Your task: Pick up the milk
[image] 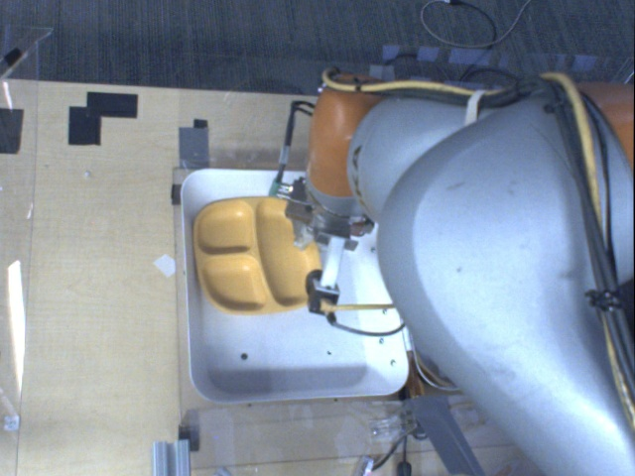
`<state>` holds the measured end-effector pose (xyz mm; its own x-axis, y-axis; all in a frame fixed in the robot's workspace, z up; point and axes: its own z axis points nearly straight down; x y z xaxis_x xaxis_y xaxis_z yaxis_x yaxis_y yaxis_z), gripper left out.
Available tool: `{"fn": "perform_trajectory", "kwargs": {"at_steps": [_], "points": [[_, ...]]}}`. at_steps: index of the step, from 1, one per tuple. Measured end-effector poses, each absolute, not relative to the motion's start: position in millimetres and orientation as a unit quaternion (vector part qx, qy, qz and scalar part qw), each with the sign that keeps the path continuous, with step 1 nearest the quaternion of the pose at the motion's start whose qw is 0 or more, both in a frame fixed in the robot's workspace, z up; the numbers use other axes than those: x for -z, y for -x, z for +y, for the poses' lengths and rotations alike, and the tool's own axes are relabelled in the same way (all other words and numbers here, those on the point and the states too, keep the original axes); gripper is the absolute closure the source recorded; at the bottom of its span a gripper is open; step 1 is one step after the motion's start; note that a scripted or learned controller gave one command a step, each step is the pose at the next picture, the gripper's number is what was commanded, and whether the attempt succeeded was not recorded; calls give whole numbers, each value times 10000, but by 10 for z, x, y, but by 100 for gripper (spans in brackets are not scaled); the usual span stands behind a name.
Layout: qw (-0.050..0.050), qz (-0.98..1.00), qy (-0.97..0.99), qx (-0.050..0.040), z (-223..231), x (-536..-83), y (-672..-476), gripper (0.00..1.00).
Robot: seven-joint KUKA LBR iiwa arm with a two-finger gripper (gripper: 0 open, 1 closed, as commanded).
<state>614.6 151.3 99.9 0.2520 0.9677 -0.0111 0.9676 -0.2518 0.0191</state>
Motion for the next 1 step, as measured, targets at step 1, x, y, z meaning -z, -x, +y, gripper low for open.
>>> {"fn": "perform_trajectory", "kwargs": {"at_steps": [1], "points": [[11, 6497, -7602, -21, 939, -1859, -5873, 100]]}}
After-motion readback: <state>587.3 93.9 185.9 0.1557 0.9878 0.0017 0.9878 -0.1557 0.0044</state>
